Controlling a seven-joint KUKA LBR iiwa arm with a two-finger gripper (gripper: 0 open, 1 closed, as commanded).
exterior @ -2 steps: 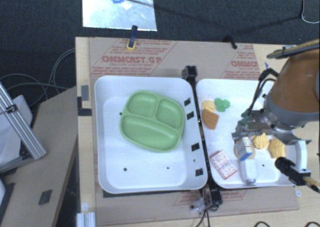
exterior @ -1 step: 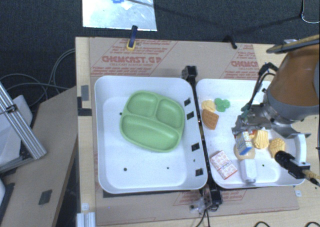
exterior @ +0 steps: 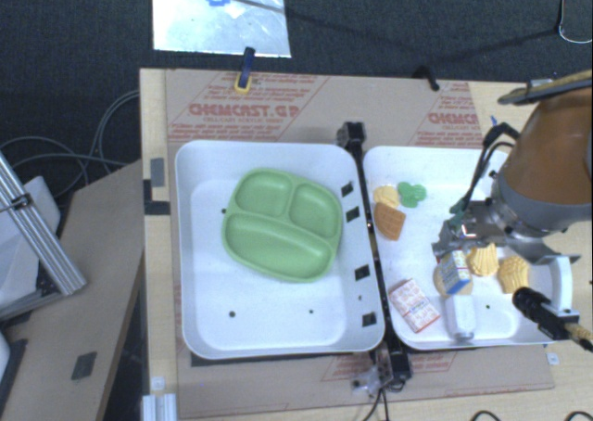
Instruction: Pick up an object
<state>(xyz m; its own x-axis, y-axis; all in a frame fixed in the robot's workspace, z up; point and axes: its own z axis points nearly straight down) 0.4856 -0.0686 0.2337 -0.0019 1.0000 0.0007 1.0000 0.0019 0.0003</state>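
At centre right of the frame, the jaws (exterior: 460, 241) hang over a tight cluster in the right bin (exterior: 435, 161); whether they are open or closed, I cannot tell. Just below lie a small blue-and-white packet (exterior: 452, 273) and yellow pieces (exterior: 483, 261), touching one another, so a descent may pinch two things or nudge the packet aside and come up with nothing.

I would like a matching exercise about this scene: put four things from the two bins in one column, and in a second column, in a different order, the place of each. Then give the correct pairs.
Things:
1. green divided plate
2. small green toy
3. red and white packet
4. gripper

Places:
A. near the front edge of the right bin, close to the divider
B. in the middle of the left bin
C. over the right part of the right bin, above the yellow pieces
D. toward the back of the right bin

Pairs: 1-B, 2-D, 3-A, 4-C
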